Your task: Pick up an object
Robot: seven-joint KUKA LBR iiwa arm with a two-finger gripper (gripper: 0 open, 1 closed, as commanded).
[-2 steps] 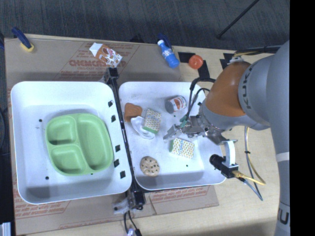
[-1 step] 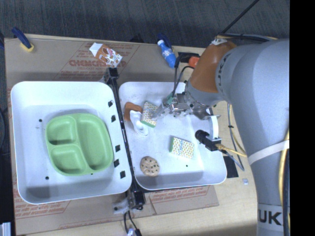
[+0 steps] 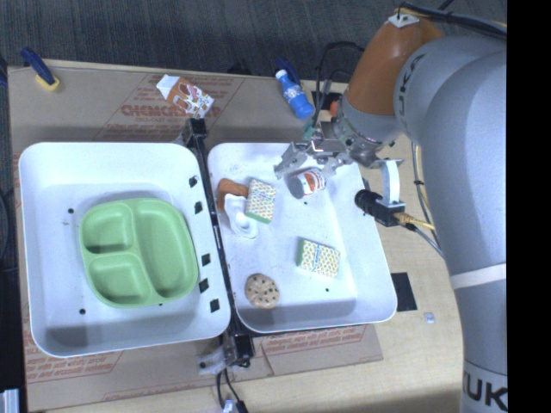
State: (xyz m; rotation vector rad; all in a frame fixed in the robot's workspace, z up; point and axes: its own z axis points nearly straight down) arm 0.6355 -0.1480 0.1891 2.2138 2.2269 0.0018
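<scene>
Arm (image 3: 448,188) fills the right side, closest to the lens: grey shell, orange band up top, partial white lettering "UK" at the bottom right corner. It reaches left over the far right corner of the right bin (image 3: 370,291).

Left bin (image 3: 43,231) holds a green divided plate (image 3: 138,252) with three compartments, long axis running roughly near-left to far-right. Right bin holds the small stuff. Tabletop (image 3: 413,351) carries both bins on brown cardboard (image 3: 138,110) with red printing (too blurred to read).

Gripper (image 3: 303,163) sits low over the far part of the right bin, fingers pointing left-ish. A small white-and-orange cup-like object (image 3: 310,181) lies right at/under it, apparently on its side with the opening toward the near-left. Contact between fingers and object is not resolvable, and I cannot tell how far the gripper is open.

Other items in the right bin: patterned packet (image 3: 261,200) just left of the gripper, tilted; brown piece (image 3: 229,188) at the left wall; small white item (image 3: 244,224) below it; second patterned packet (image 3: 318,258) mid-bin; cookie (image 3: 262,290) near the front.

Outside the bins: blue bottle (image 3: 294,97) lying diagonal behind the right bin, printed wrapper (image 3: 185,95) on the cardboard, blue-yellow clamp (image 3: 40,69) far left corner.
</scene>
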